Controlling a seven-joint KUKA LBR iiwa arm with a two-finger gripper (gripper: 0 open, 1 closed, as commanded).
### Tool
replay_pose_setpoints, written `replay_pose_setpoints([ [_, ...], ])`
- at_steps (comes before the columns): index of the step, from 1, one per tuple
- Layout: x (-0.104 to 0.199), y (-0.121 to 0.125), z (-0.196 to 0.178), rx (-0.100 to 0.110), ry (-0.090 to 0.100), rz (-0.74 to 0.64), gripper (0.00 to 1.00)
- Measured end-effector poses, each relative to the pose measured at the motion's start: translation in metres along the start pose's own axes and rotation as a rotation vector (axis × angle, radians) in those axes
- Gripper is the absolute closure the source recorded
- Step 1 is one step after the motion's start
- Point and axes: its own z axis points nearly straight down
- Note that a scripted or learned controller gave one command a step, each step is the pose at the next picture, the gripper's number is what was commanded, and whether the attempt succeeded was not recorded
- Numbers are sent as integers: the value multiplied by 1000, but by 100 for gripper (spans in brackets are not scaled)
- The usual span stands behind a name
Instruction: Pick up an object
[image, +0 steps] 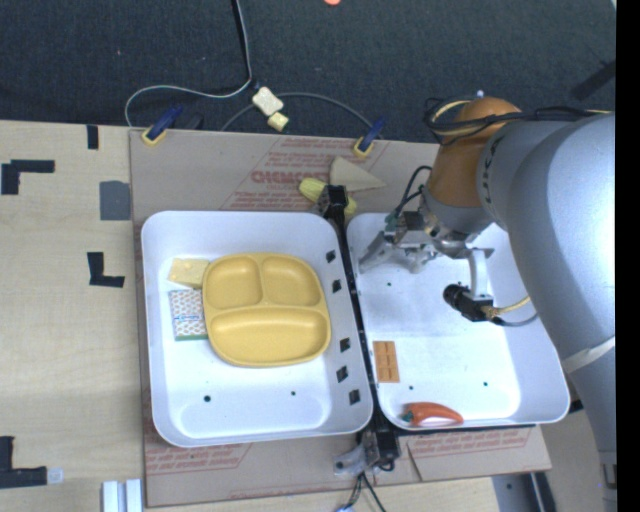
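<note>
Gripper (395, 250) low in right bin (520, 385); open/shut state can't be told.
Risk: carrot (432, 413) & orange card (385, 361) lie far off; nothing grabbed.

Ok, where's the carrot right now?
In the right bin, at its near edge, lies the carrot, just below the small orange card.

The big grey arm (560, 230) is reaching in from the right — its orange band (462, 160) is sitting above the wrist, and the metal two-finger claw (385, 250) is pointing leftward, low.
</note>
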Motion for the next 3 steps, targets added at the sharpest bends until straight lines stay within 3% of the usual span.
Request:
replay_pose_setpoints([
  [1,1,16,1,7,0,-1,0],
  [2,2,-36,-1,-2,0,1,0],
  [3,-11,19,0,-2,2,-2,0],
])
